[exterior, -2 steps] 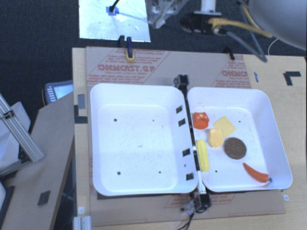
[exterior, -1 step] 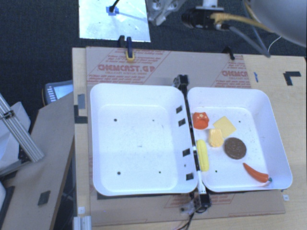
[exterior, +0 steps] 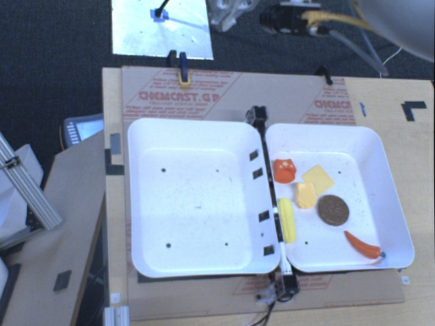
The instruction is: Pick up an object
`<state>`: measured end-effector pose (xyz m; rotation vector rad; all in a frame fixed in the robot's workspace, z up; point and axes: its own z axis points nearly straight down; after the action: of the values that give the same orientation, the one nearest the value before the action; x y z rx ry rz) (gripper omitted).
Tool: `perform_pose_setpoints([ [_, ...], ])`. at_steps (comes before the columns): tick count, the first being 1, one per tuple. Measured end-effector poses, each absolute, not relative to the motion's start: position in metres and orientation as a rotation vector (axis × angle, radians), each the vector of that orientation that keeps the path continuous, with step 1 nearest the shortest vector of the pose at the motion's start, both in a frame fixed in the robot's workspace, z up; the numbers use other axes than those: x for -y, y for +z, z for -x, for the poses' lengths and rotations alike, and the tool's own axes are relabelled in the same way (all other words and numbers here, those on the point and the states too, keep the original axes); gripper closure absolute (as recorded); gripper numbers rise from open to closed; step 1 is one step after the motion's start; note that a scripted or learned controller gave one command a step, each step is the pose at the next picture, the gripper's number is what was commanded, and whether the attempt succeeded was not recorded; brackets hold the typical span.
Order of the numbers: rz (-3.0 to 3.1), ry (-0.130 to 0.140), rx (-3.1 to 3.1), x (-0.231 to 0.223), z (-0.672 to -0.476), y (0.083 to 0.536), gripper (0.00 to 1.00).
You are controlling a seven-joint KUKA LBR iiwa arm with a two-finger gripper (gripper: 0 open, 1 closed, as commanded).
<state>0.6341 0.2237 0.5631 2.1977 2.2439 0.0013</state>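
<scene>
Nothing has been picked up yet: the cookie [exterior: 333,210], corn [exterior: 287,221] and chili [exterior: 362,245] lie in the right bin [exterior: 389,168]. The claw [exterior: 231,5] is seen well above (spread or pressed together cannot be told), so the whole grasp is left.

Gripper [exterior: 231,5] blurred, cropped at top edge

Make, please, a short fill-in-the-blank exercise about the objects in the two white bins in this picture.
1. All the small objects lie in the ____ bin in the camera view.
2. The round brown disc lies next to the pale ____ block.
3. The chili pepper, near the front rim, is coloured ____.
4. The yellow corn cob lies along the bin's ____ wall.

Missing words: right; yellow; red; left
</scene>
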Motion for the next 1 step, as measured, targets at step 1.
perform_pose_setpoints([
  [1, -2.192, 0.001, -2.249, -0.2247, -0.6347, 0.5729, 1.0],
])
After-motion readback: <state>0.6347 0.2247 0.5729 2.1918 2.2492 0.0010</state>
